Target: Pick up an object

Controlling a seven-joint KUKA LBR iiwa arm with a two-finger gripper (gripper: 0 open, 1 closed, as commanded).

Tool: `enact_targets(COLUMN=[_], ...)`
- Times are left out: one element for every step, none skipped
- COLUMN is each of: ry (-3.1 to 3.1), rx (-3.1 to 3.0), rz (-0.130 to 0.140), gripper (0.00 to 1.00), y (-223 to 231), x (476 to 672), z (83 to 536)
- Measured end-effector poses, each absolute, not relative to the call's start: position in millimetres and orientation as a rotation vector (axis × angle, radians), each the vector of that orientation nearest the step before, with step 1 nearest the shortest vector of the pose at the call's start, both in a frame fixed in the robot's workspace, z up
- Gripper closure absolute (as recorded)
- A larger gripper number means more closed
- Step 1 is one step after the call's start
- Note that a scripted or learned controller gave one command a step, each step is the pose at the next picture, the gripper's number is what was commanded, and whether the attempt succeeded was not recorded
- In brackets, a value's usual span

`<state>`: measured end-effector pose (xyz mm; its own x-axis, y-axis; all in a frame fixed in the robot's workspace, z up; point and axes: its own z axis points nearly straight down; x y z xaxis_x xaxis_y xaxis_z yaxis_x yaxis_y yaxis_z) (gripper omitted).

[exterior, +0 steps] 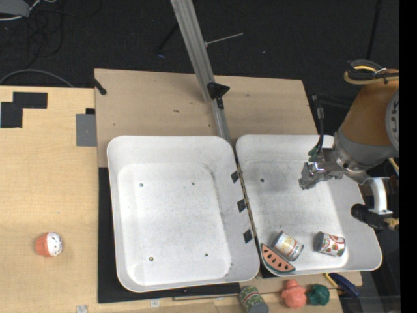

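Cylindrical metal cans (287, 246) under metal pincer (308, 178), its grip state unclear

Two cans (287, 245) (330, 244) lie side by side at the right bin's (287, 155) near edge, beside a watermelon slice (277, 260).

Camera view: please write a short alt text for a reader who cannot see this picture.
A grey robot arm reaches in from the right, its claw above the right white bin, clear of two small cans and a watermelon slice toy lying near that bin's front edge. The left white bin sits beside it on the bench.
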<state>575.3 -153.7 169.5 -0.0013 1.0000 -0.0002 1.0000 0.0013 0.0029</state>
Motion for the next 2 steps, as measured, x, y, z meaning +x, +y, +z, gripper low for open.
enact_targets(ry=[2.218, 2.220], rx=[2.222, 2.219], rz=[0.002, 0.003], gripper=[1.00, 1.00], y=[-163, -164], x=[570.6, 571.3], z=[220, 265])
